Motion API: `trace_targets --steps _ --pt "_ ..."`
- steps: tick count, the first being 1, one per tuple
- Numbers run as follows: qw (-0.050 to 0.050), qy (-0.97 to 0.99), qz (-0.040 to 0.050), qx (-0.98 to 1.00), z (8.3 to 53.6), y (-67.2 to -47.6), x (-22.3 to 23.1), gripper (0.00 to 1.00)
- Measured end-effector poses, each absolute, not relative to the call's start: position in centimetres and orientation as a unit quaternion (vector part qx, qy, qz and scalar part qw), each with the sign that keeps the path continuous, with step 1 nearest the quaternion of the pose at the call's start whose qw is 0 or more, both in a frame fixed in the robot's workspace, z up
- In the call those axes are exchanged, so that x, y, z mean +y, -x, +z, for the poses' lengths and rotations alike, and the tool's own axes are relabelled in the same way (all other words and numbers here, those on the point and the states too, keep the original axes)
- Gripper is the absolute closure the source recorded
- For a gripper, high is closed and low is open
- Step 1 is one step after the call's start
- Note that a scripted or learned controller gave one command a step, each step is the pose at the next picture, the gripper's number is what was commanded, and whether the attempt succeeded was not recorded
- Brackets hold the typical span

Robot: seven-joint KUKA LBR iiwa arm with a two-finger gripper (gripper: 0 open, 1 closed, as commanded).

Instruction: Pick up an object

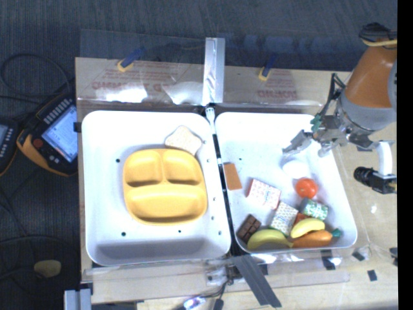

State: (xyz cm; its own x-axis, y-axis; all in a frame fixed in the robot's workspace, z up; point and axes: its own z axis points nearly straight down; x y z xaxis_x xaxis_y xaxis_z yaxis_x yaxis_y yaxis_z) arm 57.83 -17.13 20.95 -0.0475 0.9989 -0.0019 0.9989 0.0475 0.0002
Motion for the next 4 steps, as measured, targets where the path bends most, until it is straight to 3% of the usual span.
trace_targets --steps 1,2,3,4 --pt "-0.001 -0.737 0.0027 0.676 9.8 -55.2 -20.6 0.0" --pt "-0.001 -0.738 0.0012 0.675 10.6 -55.0 -20.8 1.0" --pt "-0.001 -0.723 -0.0003 0.691 20.2 -48.4 -17.0 1.0" --pt "0.0 -0.707 -0.0011 0.707 20.5 -48.4 -18.0 1.0"
